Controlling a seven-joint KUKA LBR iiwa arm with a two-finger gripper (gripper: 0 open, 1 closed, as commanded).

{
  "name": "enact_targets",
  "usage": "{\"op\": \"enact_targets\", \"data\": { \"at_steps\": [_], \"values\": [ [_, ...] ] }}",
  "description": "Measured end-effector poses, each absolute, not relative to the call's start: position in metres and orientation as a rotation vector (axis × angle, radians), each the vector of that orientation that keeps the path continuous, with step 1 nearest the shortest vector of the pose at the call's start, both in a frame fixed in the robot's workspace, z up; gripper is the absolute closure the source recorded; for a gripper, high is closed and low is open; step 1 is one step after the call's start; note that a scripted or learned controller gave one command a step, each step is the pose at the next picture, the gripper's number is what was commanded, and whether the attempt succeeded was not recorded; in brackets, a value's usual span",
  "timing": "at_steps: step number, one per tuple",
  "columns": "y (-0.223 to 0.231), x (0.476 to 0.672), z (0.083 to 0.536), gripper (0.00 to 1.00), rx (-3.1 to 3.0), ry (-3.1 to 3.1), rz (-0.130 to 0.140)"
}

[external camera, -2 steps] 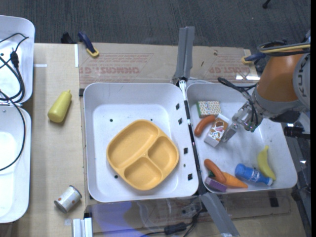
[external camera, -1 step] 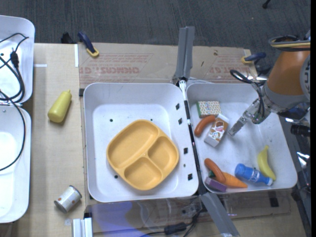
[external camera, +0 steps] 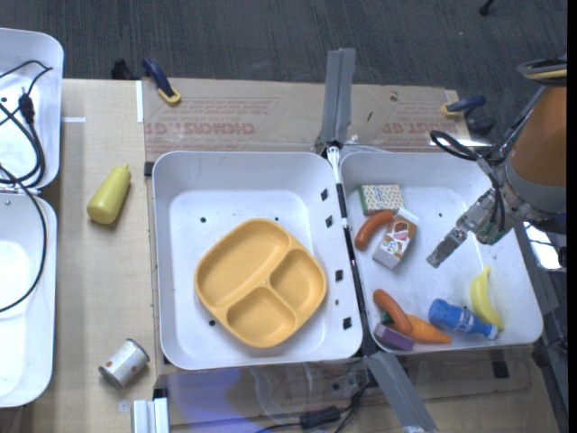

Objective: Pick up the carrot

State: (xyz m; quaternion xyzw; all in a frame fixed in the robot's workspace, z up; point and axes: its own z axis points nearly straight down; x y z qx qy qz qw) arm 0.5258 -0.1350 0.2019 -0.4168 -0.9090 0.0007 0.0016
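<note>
Well, what matters is where the carrot (external camera: pixel 426 330) lies from the gripper (external camera: pixel 439 256) — almost straight below it in the camera view, toward the near wall of the right bin (external camera: pixel 505 341), and only a touch to the left of the tip. The gripper hangs over a bare patch of that bin's floor, well apart from the carrot, its grey body slanting from upper right down to lower left. Whether it is spread or pressed together I cannot tell from this slant; nothing visibly sits in it. The carrot rests flat on the bin floor near the front edge, its long axis running from upper left to lower right, so it lies roughly crosswise to the gripper's own slant. To my eye that favours a grasp across its width, provided the wrist keeps something like its present turn. The company around it is the awkward part. Beyond the carrot's right end, on the far side from the gripper's tip, lies a blue bottle (external camera: pixel 460 318), just beside it or touching. At its left end sits a reddish sausage-like piece (external camera: pixel 389 305), and a purple thing (external camera: pixel 392 336) is tucked under that. A banana (external camera: pixel 487 298) lies off to the gripper's lower right, and a small carton (external camera: pixel 395 242) stands just to its left. I would judge the coming move to be a short travel toward the near wall, then a descent onto the carrot's middle — the stretch least hemmed in by its neighbours.
</note>
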Motion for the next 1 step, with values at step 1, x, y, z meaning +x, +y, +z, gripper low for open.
{"op": "enact_targets", "data": {
  "at_steps": [1],
  "values": [
    [-0.0924,0.4802,0.1912,0.0,-0.686,-3.062,-0.001]
  ]
}}
